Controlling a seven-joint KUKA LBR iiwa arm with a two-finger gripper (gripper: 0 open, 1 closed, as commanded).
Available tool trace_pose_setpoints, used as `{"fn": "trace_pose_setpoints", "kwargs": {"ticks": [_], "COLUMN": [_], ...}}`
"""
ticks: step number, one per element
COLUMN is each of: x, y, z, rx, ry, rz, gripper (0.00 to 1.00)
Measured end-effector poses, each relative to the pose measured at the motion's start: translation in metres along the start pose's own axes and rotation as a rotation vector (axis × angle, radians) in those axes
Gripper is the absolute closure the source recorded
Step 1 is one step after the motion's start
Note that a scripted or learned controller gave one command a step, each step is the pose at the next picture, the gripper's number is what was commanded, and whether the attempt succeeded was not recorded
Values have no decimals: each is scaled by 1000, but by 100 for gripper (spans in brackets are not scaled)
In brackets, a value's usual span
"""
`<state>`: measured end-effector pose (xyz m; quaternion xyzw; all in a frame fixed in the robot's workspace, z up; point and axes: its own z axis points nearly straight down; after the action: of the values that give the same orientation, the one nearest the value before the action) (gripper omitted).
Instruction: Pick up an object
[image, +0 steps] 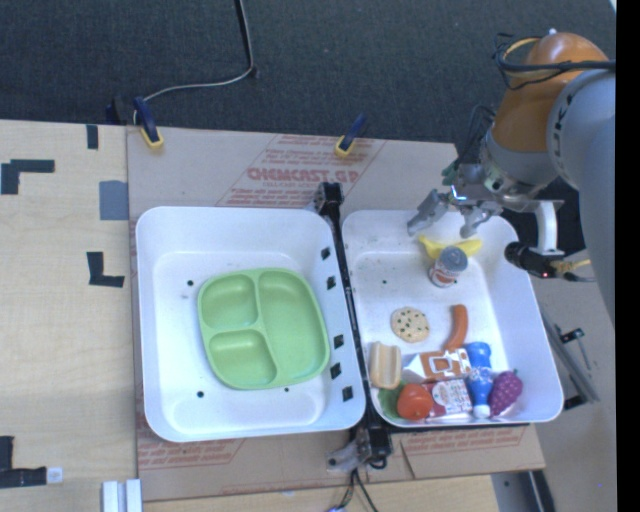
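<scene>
Camera view showed the pincer (450, 215) spread wide and holding nothing, over the far end of the right bin (525, 300), just above a yellow piece (440, 244) and a small can (447, 266). Nearer lay a cookie (409, 323), a sausage (458, 326), a bread roll (385, 364), a tomato (414, 401), a carton (446, 381), a blue bottle (479, 368) and grapes (506, 392). The left bin (165, 300) held a green tray (263, 327). Both bins sat on the table (60, 330).
</scene>
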<state>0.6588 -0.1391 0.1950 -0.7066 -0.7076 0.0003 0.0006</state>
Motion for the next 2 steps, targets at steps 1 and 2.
{"fn": "trace_pose_setpoints", "kwargs": {"ticks": [1,2], "x": [-38,-34], "y": [-36,-89], "z": [81,108], "rx": [-1,-8], "ry": [0,-2], "rz": [-1,0], "gripper": [0,0]}}
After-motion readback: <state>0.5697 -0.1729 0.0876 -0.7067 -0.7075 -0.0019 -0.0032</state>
